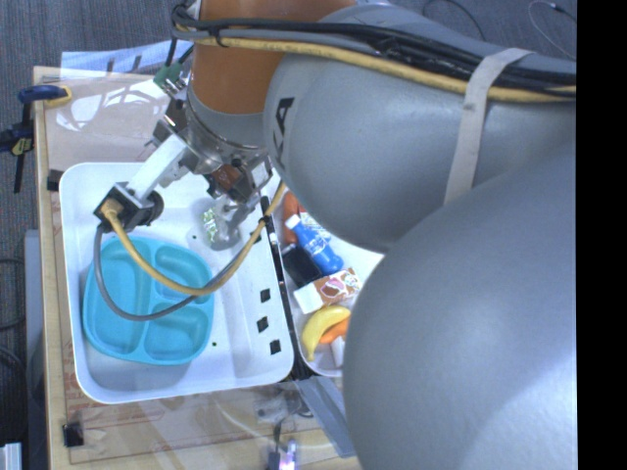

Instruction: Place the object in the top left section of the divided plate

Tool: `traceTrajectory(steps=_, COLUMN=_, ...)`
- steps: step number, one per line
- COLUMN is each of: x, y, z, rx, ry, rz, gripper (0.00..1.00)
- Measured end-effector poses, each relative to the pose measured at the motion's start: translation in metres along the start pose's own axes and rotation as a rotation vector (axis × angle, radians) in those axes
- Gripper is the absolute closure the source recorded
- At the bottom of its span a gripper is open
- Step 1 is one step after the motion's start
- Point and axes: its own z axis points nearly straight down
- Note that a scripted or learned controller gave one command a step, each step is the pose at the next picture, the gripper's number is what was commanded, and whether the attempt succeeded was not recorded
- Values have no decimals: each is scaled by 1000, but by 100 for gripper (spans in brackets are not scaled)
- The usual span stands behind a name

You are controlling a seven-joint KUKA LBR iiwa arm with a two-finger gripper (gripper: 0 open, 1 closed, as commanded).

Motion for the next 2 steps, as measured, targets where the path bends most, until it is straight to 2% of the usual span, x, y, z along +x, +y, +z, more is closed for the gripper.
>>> traceTrajectory(steps=1, x=-36, y=-49, z=33, rx=0, ry=-2, rz=-1, gripper=0)
traceTrajectory(steps=2, x=-28, y=-69, z=158, rx=3, ry=-5, rz=-112, gripper=0)
